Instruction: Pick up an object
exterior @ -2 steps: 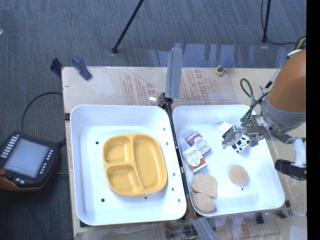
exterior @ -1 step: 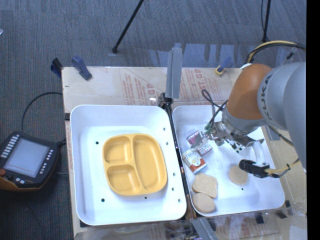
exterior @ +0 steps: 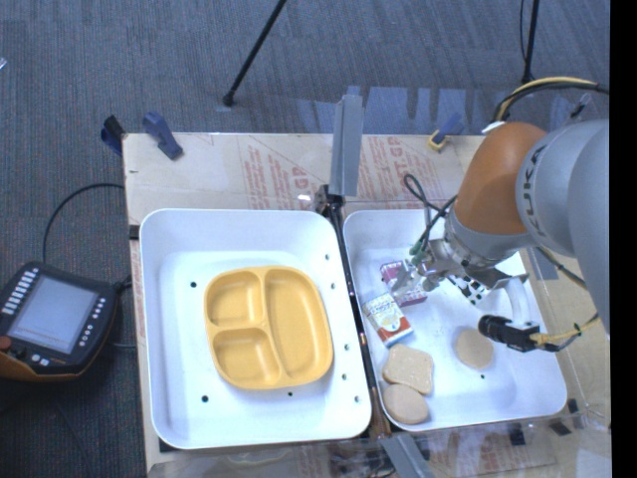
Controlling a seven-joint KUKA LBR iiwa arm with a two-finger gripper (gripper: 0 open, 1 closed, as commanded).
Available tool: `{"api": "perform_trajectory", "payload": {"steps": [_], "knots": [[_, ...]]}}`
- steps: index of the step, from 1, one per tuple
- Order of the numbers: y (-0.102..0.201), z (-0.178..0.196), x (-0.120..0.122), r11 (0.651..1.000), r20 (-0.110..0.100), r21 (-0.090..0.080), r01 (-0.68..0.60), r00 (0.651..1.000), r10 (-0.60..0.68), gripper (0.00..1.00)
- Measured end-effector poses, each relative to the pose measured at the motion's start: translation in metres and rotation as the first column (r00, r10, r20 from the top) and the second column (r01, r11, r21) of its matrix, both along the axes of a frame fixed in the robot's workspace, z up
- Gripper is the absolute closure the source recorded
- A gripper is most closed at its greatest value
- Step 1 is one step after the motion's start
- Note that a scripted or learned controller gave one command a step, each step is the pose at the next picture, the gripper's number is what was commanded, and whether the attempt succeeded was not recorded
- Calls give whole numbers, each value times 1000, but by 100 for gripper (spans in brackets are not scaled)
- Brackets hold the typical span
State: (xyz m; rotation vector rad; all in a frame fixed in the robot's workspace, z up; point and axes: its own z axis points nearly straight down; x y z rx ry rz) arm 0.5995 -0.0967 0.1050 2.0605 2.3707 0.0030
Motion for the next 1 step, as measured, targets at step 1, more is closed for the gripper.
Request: {"api": "perform_trajectory", "payload": {"steps": [1], "knots": [[43,83,38,983,-1,0,183,983,-183,100]]}}
